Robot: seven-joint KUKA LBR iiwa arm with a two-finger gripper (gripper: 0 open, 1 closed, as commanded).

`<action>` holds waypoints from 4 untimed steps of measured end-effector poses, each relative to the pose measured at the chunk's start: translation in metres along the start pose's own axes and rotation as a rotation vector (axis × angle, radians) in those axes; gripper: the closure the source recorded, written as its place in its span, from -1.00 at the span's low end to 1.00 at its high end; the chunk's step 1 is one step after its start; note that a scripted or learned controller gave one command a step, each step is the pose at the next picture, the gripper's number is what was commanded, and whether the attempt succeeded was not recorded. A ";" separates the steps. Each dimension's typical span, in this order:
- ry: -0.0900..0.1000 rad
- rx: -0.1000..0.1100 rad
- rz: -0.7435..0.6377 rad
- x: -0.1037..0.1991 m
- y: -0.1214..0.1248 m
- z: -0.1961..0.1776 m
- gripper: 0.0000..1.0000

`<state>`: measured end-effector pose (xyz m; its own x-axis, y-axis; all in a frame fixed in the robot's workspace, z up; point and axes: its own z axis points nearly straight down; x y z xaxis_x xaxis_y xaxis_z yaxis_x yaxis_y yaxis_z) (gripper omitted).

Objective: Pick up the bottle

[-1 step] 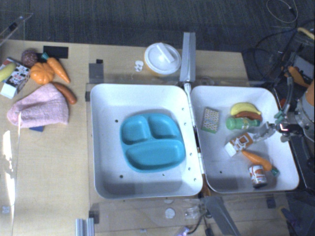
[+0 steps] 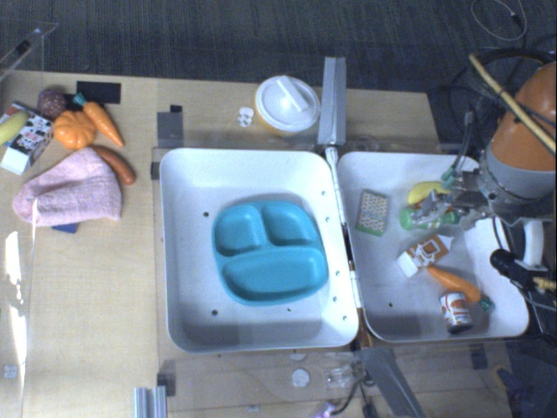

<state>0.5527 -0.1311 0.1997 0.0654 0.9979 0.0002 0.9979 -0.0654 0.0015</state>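
The bottle [image 2: 416, 219] is a green one lying on its side in the upper part of the right bin [image 2: 383, 312], just below a yellow banana [image 2: 424, 191]. My gripper [image 2: 450, 204] hangs low over the bottle's right end, reaching in from the right. The gripper's body hides that end of the bottle. I cannot make out whether the bottle is between the fingers.
The right bin also holds a green-patterned sponge [image 2: 372, 212], a small carton [image 2: 426, 253], a carrot [image 2: 454, 281] and a can [image 2: 456, 312]. A blue divided tray [image 2: 271, 251] lies in the left bin [image 2: 187, 233]. A white lid [image 2: 288, 103], toy vegetables and a pink cloth [image 2: 70, 190] lie on the bench.
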 end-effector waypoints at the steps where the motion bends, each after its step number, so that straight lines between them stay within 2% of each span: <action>1: -0.001 -0.002 0.072 -0.027 0.045 0.106 -1.00; 2: 0.000 -0.003 0.068 -0.026 0.046 0.095 1.00; 3: 0.001 -0.014 0.402 0.021 0.009 0.109 1.00; 4: 0.003 -0.020 0.469 0.027 -0.032 0.108 1.00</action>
<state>0.5224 -0.1020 0.0921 0.5092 0.8606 0.0081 0.8604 -0.5092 0.0196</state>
